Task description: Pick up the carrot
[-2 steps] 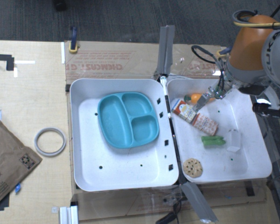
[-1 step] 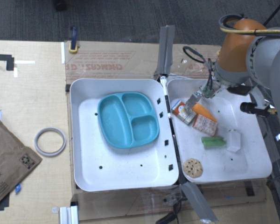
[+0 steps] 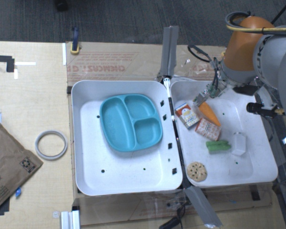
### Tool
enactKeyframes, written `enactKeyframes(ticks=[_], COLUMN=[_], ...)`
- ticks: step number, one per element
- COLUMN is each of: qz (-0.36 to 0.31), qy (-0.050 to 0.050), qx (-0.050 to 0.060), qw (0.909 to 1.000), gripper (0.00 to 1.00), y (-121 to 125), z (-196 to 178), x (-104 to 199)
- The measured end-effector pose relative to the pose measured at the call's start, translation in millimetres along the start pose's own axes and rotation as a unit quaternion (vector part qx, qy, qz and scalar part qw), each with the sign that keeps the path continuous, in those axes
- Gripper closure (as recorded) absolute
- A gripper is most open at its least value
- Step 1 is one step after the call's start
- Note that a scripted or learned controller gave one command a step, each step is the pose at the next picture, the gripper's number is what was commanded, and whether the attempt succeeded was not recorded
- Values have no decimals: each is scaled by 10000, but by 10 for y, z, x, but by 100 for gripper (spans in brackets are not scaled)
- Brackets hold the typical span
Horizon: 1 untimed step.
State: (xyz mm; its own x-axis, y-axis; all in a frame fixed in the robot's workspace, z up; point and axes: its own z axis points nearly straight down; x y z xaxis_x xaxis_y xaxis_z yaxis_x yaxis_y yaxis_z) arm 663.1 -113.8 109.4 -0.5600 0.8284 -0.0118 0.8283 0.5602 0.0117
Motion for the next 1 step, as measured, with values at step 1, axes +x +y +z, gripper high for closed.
enactKeyframes(ticks=[1], qz=[1601], qy=[36], qx=[62], qw=[9871], gripper=[100], y=[185], z=[-830], x=[315])
